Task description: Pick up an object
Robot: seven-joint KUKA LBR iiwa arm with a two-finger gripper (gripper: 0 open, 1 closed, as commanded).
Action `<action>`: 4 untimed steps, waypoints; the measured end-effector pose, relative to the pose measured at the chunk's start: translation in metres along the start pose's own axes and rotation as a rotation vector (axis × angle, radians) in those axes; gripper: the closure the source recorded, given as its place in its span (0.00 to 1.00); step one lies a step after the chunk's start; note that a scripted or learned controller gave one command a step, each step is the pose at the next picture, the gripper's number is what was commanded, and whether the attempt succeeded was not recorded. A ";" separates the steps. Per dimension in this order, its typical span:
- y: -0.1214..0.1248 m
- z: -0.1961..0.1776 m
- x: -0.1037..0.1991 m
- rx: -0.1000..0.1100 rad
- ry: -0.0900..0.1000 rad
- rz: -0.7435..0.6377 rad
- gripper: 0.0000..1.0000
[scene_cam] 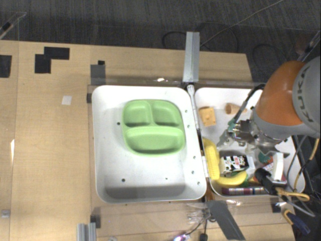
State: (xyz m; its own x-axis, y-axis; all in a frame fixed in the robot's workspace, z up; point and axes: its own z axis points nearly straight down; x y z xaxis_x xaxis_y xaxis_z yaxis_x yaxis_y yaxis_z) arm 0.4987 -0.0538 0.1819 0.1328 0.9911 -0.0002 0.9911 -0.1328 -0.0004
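The arm comes in from the right and its wrist hangs low over the right bin (223,191), with the jaws (239,143) somewhere beneath the grey and orange housing; their own fingers are masked by the wrist body and cabling, so I cannot tell whether they stand wide, narrow or closed on anything. The move ahead turns on what lies just to the camera's left and below that point: a small black-and-white patterned box (234,163) sits almost directly under the wrist, touching or just beside a yellow banana (212,160), whose long axis runs down the bin's left wall and then curls along the near wall. A dark marker (244,190) lies flat along that near wall, its length across the view. Farther up the bin, well apart from the wrist, are a tan cube-like block (207,116) and a small brown piece (232,107). Judging from this, the patterned box is the nearest candidate, needing only a short shift toward the banana and a descent; the banana crowding it could foul one finger. The box looks rigid and compact, the banana smooth and curved. The left bin (108,149) holds a green divided plate (152,126), far from the arm
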 end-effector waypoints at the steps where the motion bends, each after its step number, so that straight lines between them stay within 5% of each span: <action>1: 0.065 0.037 -0.071 0.003 0.000 0.084 0.00; 2: 0.008 0.092 -0.070 -0.017 0.003 0.112 0.00; 3: 0.029 0.091 -0.054 -0.020 -0.006 -0.221 0.00; 4: 0.031 0.083 -0.050 -0.018 0.002 -0.225 1.00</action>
State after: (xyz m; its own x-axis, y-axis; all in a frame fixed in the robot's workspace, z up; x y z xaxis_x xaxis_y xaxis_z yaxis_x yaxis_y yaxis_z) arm 0.5226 -0.1072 0.0986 -0.0913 0.9958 0.0000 0.9957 0.0913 0.0180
